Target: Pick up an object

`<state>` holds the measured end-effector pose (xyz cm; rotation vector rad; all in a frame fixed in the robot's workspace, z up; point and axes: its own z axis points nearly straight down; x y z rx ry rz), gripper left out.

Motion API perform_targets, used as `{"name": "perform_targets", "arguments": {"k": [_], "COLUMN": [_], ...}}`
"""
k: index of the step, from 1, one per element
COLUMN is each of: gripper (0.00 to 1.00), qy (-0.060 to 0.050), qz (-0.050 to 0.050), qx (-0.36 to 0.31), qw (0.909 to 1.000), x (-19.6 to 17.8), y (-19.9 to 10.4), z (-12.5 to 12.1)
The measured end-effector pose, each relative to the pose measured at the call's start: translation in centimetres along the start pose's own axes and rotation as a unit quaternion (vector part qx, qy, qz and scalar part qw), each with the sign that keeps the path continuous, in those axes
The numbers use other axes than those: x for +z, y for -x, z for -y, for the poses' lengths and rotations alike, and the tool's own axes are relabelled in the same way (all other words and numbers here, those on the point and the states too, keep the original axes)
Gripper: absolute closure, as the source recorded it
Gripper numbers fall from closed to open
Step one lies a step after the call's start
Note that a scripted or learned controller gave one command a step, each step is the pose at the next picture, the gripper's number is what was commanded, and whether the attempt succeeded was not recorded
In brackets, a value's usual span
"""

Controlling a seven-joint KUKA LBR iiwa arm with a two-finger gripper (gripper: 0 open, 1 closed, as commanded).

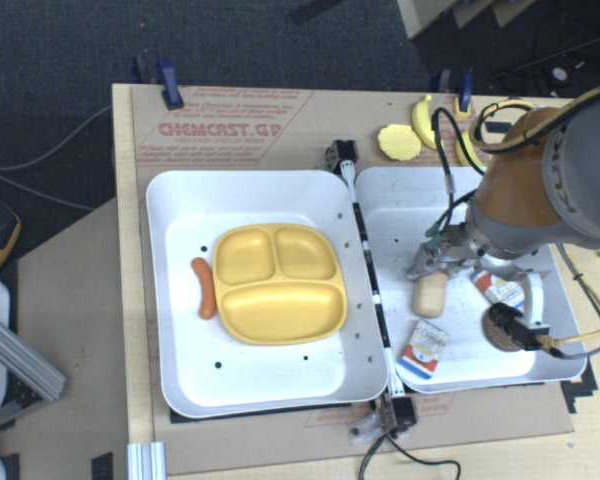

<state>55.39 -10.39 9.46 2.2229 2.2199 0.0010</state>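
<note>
Nearest, a small carton (423,351) lies in the right bin (395,218). Just beyond it sits a tan block (431,296), with the gripper (437,265) at its far end; whether the gripper is clenched or released cannot be told. Farthest, a banana (425,118) lies outside the bin.

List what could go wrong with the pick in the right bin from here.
1. The gripper sits over only the upper end of the tan block, so a grasp there may slip off.
2. The small carton lies just below the block; a push may shove the two together.
3. The red and white packet lies close on the gripper's other side and could get knocked.
</note>
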Motion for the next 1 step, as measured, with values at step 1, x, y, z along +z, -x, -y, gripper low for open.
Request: {"name": "perform_targets", "arguments": {"k": [1], "gripper": [1.0], "qy": [0.009], "qz": [-0.001], "qx": [-0.006], "qw": [0.9999], "x": [-12.95], "y": [-6.85], "z": [-3.93]}}
